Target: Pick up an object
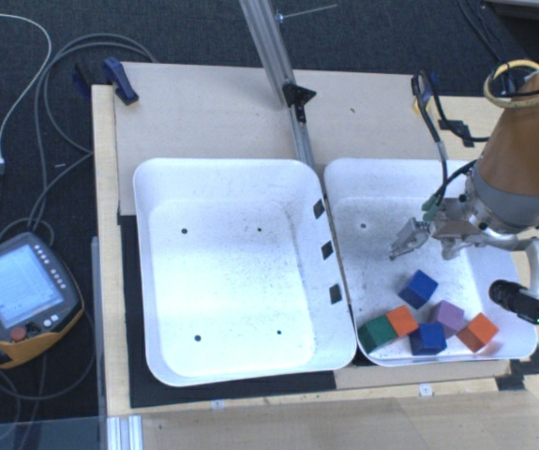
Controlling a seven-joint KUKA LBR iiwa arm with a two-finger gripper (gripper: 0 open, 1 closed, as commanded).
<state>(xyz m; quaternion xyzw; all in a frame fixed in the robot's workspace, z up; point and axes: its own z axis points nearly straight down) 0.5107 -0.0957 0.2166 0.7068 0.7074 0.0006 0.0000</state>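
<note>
The gripper (408,242) hung over the right bin (363,187), its metal tips pointing toward the bin's left side. Whether they stood apart or together could not be told from this slanted view, and nothing showed between them.

Just below and to the right of the tips lay a blue cube (420,288), the nearest of the objects and apart from the tips. Further below it sat the rest of the cluster along the bin's near edge: an orange cube (402,321) touching a green cube (376,332) on its left, a second blue cube (428,338) beside a purple cube (450,315), and another orange cube (480,331) at the far right of the group.

To the left of the tips, past the divider, lay the left bin (157,181). Behind the tips rose the arm's wrist (520,172), grey under an orange band.
</note>
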